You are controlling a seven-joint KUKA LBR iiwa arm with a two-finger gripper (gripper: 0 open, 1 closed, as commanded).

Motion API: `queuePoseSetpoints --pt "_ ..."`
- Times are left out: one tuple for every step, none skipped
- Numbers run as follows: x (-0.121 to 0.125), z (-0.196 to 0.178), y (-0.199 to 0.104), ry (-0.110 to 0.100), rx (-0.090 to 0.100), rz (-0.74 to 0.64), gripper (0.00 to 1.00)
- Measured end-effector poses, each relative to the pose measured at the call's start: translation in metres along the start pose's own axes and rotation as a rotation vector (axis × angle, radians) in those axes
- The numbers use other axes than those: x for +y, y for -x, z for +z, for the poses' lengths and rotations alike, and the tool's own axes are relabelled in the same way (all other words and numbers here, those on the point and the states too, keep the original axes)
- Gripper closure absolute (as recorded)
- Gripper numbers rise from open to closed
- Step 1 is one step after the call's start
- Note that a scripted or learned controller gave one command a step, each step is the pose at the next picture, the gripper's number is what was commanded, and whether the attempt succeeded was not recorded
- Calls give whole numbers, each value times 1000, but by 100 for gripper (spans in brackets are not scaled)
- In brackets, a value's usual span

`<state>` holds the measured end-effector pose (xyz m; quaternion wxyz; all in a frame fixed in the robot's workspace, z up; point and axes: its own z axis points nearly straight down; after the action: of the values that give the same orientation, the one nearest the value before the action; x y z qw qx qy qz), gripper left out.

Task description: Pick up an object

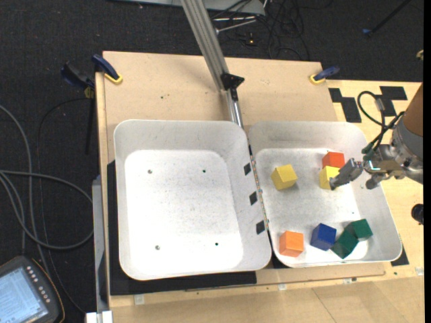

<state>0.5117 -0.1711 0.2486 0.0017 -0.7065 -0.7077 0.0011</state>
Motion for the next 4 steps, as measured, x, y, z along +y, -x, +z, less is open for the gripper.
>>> queuePoseSetpoints --pt "1 -2 0 4 -1 2 0" --pt "-2 46 -9 -1 1 2 0" --pt "6 106 -11 -1 0 2 0" --pt "6 155 -11 3 -2 3 0"
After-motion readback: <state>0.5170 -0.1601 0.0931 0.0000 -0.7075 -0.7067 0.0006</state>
